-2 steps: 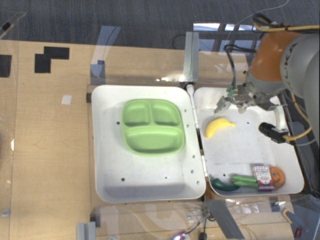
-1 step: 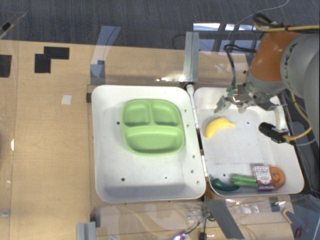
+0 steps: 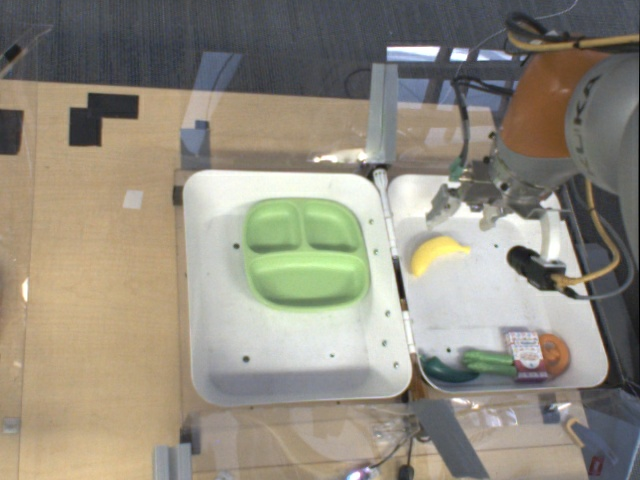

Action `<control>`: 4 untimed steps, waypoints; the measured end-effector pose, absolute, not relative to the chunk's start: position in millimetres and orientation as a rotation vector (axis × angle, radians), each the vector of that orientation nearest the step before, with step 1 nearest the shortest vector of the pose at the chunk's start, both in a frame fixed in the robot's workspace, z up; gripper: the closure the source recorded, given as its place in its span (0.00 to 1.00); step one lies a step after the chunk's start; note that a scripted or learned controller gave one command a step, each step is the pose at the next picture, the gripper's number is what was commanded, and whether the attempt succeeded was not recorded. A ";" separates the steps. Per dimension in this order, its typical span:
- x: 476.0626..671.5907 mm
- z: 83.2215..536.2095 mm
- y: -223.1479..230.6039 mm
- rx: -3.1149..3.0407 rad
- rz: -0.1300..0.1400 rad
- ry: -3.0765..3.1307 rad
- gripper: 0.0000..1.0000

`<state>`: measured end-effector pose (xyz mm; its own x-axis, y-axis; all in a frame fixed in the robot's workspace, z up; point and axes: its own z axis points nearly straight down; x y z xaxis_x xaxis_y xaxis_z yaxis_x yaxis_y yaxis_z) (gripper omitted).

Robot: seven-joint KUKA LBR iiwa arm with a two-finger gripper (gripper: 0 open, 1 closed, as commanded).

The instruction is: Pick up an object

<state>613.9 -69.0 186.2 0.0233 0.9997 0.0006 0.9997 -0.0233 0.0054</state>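
**Robot pincer spread above a banana in the right bin**

Pale wooden bench (image 3: 90, 298) seen from above at a slant, with dark carpet beyond its far edge. Two shallow white bins sit side by side on it, their inner walls touching.

Left bin (image 3: 215, 368): a light green plate (image 3: 305, 251) with three compartments lies near the middle, slightly toward the far edge. Nothing lies on the plate.

Right bin (image 3: 470, 298): a yellow banana (image 3: 438, 254) lies on the bin floor near the inner wall, in the far half. Along the near edge lie a dark teal spoon-like utensil (image 3: 445, 370), a green stick-shaped item (image 3: 490, 361), and — toward the near right corner — a small printed packet (image 3: 523, 352) resting against a round orange-brown object (image 3: 555, 354).

A grey arm with an orange band (image 3: 535, 108) reaches in from the right, over the far right part of the right bin. Its gripper (image 3: 465, 208) points downward with the two metal fingers (image 3: 441, 204) spread apart — open, with nothing between them. The nearer fingertip hangs just above and beside the banana's far end; whether it touches the fruit cannot be told. A black cable fitting (image 3: 530, 264) hangs beside the wrist, over the right side of the bin.
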 end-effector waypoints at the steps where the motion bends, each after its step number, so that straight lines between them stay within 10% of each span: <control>1: 615.0 98.8 -83.8 2.322 0.013 2.104 0.00; 2: 590.9 91.1 -82.1 2.234 0.018 2.192 0.00; 3: 618.6 186.5 -63.4 2.334 0.007 2.096 0.00; 4: 596.9 94.9 -84.1 2.435 0.005 1.981 0.00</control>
<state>596.9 -84.1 94.9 0.2037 0.9790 0.0013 0.9790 -0.2037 0.0039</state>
